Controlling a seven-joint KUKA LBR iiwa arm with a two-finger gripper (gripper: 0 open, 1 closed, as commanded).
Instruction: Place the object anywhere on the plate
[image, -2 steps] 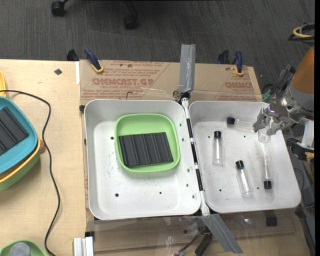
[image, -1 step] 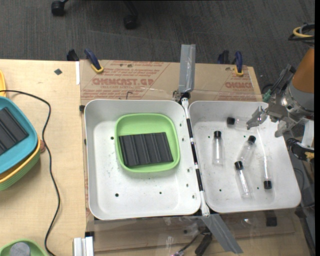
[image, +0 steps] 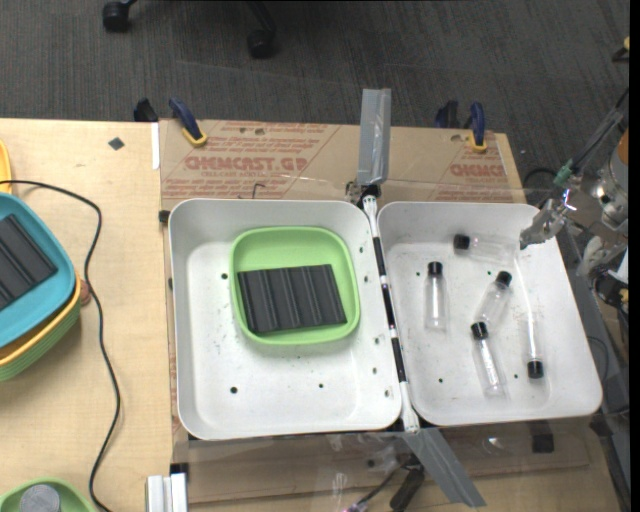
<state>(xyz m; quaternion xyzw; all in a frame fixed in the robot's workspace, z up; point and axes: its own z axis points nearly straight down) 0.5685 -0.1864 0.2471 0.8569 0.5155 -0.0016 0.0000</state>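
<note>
Presently: gripper (image: 545, 222) over the right bin's (image: 575, 395) far right corner, finger state not discernible; five clear vials (image: 434, 292) scattered in that bin, green plate (image: 345, 262) in the left bin (image: 200, 400); risk—slick round vials rolling from the pinch.
</note>
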